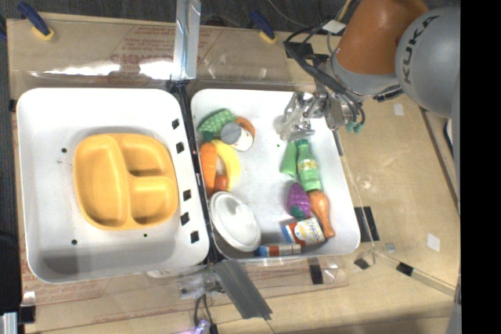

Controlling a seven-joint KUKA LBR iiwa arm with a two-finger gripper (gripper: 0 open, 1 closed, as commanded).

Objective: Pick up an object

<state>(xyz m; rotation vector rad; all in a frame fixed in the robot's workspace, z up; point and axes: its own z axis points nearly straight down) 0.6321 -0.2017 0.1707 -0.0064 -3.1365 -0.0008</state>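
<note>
My gripper [293, 121] hangs over the upper right part of the right bin [258, 102], just above the cap end of a green bottle [302, 165]. Nothing shows between its metal fingers. Below the bottle lie a purple grape bunch [298, 199] and an orange carrot [322, 213]. At the bin's left side sit a green vegetable [214, 122], a small can [236, 136], a banana [230, 163] and an orange piece [208, 166]. A white lidded pot [232, 221] rests at the bottom left, with a small labelled bottle [304, 231] beside it.
The left bin [47, 121] holds a yellow divided tray [128, 179]. A metal bracket [186, 35] stands at the back between the bins. The arm's orange band [380, 31] and cables hang over the right bin's back right corner.
</note>
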